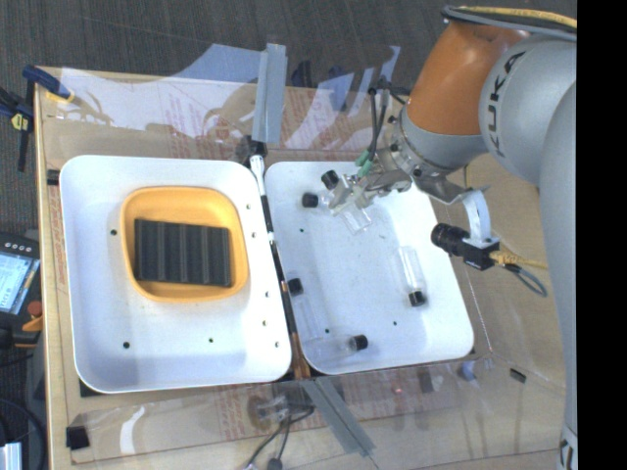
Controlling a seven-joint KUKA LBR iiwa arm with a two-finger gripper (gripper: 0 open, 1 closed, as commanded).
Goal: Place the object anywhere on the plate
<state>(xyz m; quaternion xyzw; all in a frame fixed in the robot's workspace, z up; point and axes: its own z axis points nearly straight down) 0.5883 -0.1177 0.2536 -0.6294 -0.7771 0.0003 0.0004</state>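
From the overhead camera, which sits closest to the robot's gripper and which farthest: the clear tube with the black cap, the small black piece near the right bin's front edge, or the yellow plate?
Measured from the gripper:
1. Clear tube with black cap, right bin, just in front of the gripper.
2. Small black piece, near the right bin's front edge.
3. Yellow plate, in the left bin, farthest, though close to the second.

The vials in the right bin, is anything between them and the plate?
Only the two bins' rims where they meet. The vials lie in the right bin; the yellow plate sits in the left, a dark ridged block on it.
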